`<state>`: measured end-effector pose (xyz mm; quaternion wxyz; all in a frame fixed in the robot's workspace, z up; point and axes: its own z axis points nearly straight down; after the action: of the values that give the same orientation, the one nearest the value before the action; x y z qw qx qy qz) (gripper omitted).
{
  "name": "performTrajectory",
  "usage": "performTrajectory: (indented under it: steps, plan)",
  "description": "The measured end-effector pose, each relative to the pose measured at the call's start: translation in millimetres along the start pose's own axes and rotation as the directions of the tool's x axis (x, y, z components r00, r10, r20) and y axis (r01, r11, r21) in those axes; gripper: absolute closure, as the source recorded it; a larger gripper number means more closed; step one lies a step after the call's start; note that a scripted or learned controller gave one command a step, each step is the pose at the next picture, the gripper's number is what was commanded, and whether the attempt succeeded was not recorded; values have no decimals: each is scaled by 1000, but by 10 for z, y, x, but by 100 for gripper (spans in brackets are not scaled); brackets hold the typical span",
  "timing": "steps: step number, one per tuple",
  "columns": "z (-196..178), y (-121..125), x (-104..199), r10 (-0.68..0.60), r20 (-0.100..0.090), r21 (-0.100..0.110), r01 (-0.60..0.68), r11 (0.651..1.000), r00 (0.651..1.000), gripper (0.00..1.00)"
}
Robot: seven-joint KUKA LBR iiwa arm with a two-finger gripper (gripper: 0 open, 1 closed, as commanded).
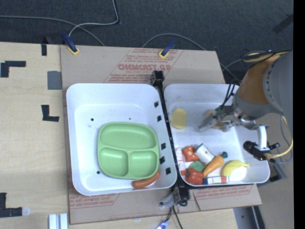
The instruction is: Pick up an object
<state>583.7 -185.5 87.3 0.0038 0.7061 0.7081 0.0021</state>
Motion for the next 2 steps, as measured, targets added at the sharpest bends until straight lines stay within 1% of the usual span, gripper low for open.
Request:
performTrajectory:
  steps: [1, 2]
  plan:
    - [18, 861, 392, 0, -1, 4, 0, 1000, 1000, 0]
    - [-79, 859, 385, -1, 1, 6, 1, 1000, 1000, 100]
